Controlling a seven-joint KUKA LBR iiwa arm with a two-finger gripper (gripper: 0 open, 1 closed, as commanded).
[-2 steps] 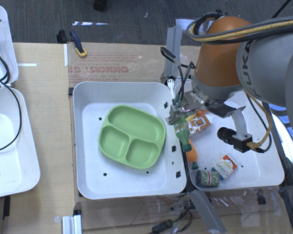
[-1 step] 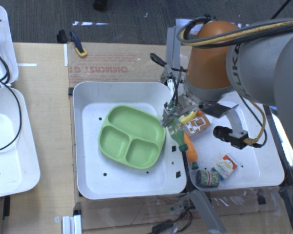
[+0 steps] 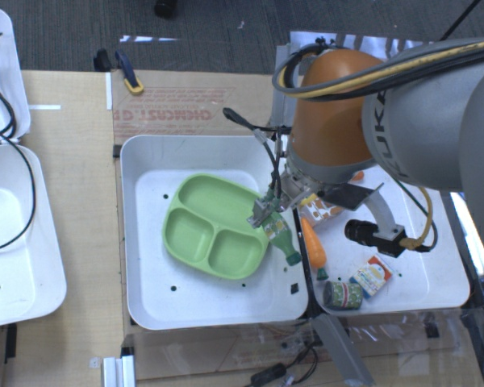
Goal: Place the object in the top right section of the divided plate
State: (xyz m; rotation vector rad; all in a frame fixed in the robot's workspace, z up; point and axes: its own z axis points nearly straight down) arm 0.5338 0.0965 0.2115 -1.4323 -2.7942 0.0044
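The gripper (image 3: pixel 266 212) appears clenched on a green bottle (image 3: pixel 282 242) at the plate's (image 3: pixel 195 216) right rim in mid-frame, its long axis slanting lower right; the target section lies just left.

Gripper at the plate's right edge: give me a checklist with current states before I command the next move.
1. Gripper over the plate: ok, at its right rim.
2. Object held between the fingers: cannot tell; a green bottle lies just below the gripper, half on the rim.
3. Top right section free: ok, nothing lies in it.
4. Plate flat in the left bin: ok.
5. Carrot clear of the path: ok, it lies in the right bin.
6. Gripper above the target section: not ok, it sits at the section's edge.
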